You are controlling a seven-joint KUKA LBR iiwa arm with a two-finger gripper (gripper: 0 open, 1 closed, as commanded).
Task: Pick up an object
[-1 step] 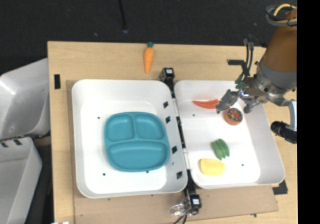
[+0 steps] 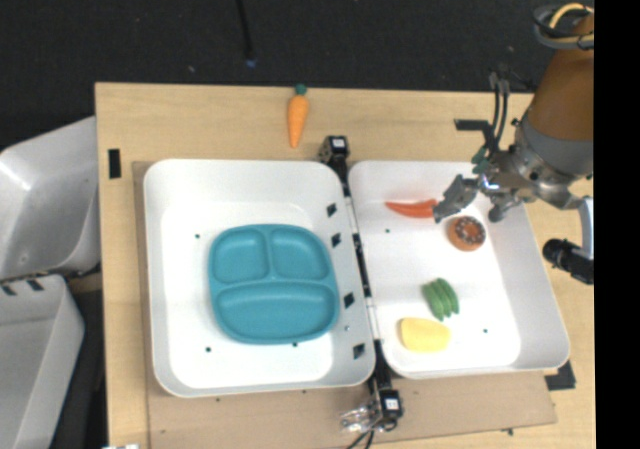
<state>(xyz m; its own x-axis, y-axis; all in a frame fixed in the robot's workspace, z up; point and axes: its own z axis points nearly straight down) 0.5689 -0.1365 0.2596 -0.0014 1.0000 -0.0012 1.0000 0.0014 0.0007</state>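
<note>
Seemingly the nearest candidate for the pick is the red chili pepper (image 2: 411,207), a slim, tapering orange-red piece lying flat near the far edge of the right bin (image 2: 530,327), its thick end just beside the gripper (image 2: 462,199). The gripper sits low over that spot with its dark fingers spread apart and nothing between them, so no object is held. A round brown piece with a speckled face (image 2: 466,232) lies just below the gripper, close enough that it could equally be the target; which one the program aims at cannot be told. My reading is that the approach step is in hand, with the grasp itself not yet made. The next move would call for settling the open fingers astride one piece, likely the pepper across its narrow width, then closing and lifting straight up. Further off in the same bin rest a green vegetable (image 2: 440,297) and a yellow piece (image 2: 424,335), near each other. The left bin (image 2: 170,237) holds a teal divided plate (image 2: 272,283), and a toy carrot (image 2: 297,116) lies on the bench (image 2: 200,117) beyond the bins.
</note>
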